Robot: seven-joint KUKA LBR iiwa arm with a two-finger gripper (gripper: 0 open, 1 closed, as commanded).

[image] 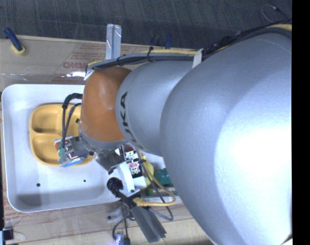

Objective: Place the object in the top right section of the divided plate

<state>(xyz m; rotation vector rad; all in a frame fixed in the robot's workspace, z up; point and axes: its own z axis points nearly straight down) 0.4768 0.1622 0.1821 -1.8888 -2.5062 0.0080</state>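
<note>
Seen from above, the grey arm (206, 116) is covering most of the white bin (12, 137) while its hand (68, 152) is hanging over the yellow divided plate (45, 131), grip unreadable, beside a small, seemingly light, rigid object (67, 148), best pinched across its sides.

I have a single fixed camera mounted above the bench, looking down at a slant. It sits close enough that the big grey arm with its orange band (101, 103) swells across my frame from three o'clock, covering the middle and the whole right side. Toward nine o'clock I see the shallow white plastic bin (17, 152) with the yellow divided plate (45, 129) inside it. Along twelve o'clock runs the brown bench top (58, 55) and the dark floor (145, 9) beyond it. At six o'clock, the bench's near edge shows.
</note>
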